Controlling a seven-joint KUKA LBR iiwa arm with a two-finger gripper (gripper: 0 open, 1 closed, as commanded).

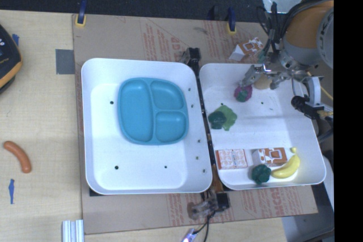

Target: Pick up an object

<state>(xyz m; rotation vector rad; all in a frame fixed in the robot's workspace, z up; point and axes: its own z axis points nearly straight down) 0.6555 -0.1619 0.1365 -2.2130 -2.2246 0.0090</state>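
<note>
The gripper (256, 77) hangs over the far end of the right bin (300, 122), beside a small purple-and-green toy (244, 92); how far it is open I cannot tell. Nearer lie a green broccoli toy (222, 118), two small cartons (249, 157) and a banana (286, 168). The left bin (96, 122) holds a blue divided plate (152, 110).

Edges and the arm are cutting several things short

The arm (309, 20) is running off the right edge, and its pincer (262, 73) is covering part of the right bin's (283, 116) far rim; whether its fingers are parted is too small to tell. A black-and-yellow device (7, 59) is being clipped by the left edge. The printing on the two cartons (252, 157) is blurring beyond reading.
</note>
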